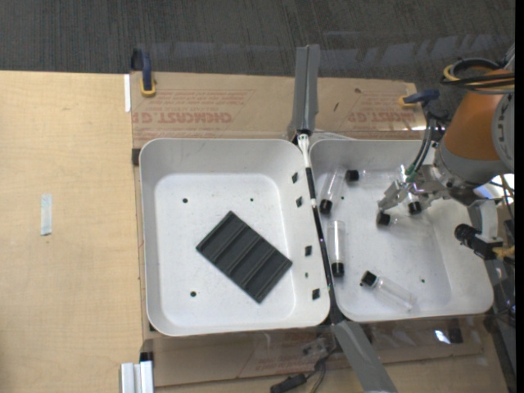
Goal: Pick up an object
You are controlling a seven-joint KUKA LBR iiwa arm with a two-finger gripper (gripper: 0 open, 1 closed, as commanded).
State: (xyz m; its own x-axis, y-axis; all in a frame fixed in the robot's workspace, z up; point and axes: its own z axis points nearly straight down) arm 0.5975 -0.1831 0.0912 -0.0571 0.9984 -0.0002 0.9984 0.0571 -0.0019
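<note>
A dark grey ribbed plate [244, 256] lies flat and slanted in the middle of the left bin [164, 170]. The right bin [458, 301] holds clear tubes with black caps: one tube [331, 193] near the divider, a second tube [336, 250] below it, and a third tube [386, 290] towards the front. A small black cap [353, 175] lies near the back. My gripper [399, 212] hangs over the right bin's back half, fingers spread apart with nothing between them. Its black fingertips [383, 217] are close to the bin floor.
A raised divider [315, 219] with black clips separates the two bins. A grey post [306, 88] stands behind the bins, with clamps on the cardboard at the back. My arm's orange band [475, 129] and cables fill the right side above the bin.
</note>
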